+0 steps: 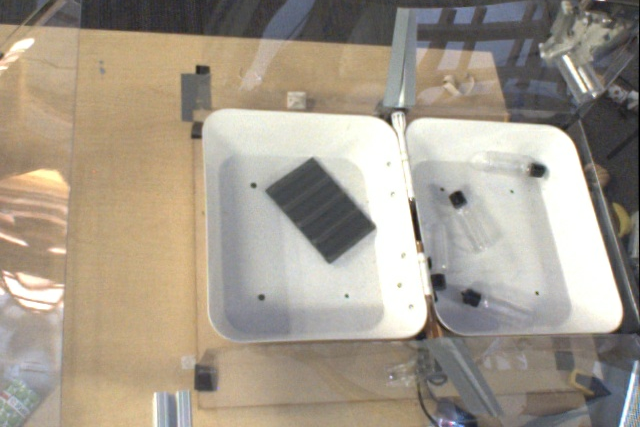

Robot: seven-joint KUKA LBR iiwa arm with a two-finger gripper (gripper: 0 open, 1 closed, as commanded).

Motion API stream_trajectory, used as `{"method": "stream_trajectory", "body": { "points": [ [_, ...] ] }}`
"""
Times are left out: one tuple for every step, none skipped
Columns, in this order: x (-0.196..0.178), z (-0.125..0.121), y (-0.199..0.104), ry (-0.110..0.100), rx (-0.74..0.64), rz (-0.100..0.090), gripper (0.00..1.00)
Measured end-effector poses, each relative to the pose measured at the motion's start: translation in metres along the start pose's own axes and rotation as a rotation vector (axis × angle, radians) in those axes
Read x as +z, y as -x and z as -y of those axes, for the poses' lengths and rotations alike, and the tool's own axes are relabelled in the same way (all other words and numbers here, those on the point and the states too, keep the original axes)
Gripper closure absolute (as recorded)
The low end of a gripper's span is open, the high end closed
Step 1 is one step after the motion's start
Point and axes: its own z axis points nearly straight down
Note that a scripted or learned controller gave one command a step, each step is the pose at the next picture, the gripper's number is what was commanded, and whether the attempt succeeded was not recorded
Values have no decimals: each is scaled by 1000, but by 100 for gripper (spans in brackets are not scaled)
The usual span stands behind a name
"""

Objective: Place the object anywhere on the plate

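A: Where is the gripper?

B: In the camera view it sits at the far upper right, above and outside the back corner of the right bin; it is over the dark area beyond the bench, well apart from everything in the bins; it is a cluster of pale metal parts seen against clutter, and I cannot tell whether it is apart or together; nothing shows in its grasp.

A: And the plate?

B: The plate is a dark grey ribbed rectangle lying flat in the left bin; it is turned at a slant, a little back of the bin's middle, clear of all four walls; nothing lies on it.

A: Where are the things to be moved?

B: All in the right bin; three clear bottles with black caps, hard to make out against the white floor; the upper bottle lies near the back wall, cap pointing right; the middle bottle lies left of centre, cap towards the back; the lower bottle lies near the front wall, cap pointing left; the three are apart from one another.

A: Anything else on the bench?

B: A small pale cube just behind the left bin; a grey metal bar runs back from the seam between the bins.
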Motion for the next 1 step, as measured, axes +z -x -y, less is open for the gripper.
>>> {"method": "stream_trajectory", "body": {
  "points": [
    [23,-27,30,-1,70,0,100]
  ]
}}
